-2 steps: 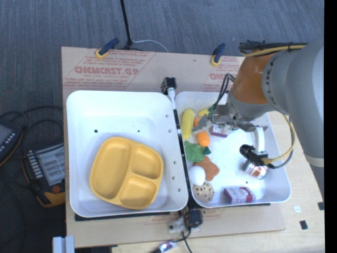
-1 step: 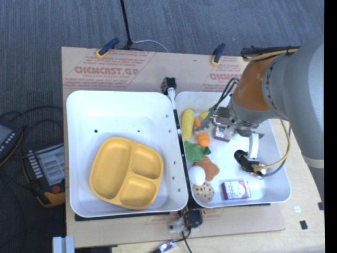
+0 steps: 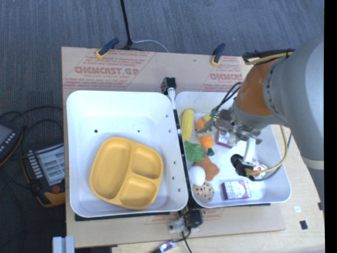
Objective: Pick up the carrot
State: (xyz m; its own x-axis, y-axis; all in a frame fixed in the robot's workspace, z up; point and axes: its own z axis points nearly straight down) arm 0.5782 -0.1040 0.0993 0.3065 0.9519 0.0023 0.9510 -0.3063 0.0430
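Gripper (image 3: 213, 133) low in right bin (image 3: 274, 191), over the food pile; fingers hidden, grip cannot be told. Carrot (image 3: 207, 140) beside corn (image 3: 187, 123), above greens (image 3: 194, 152). Yellow tray (image 3: 126, 172) in left bin (image 3: 84, 109).

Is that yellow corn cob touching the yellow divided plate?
Apart. The camera view shows the corn cob in the right bin, the yellow plate in the left bin.
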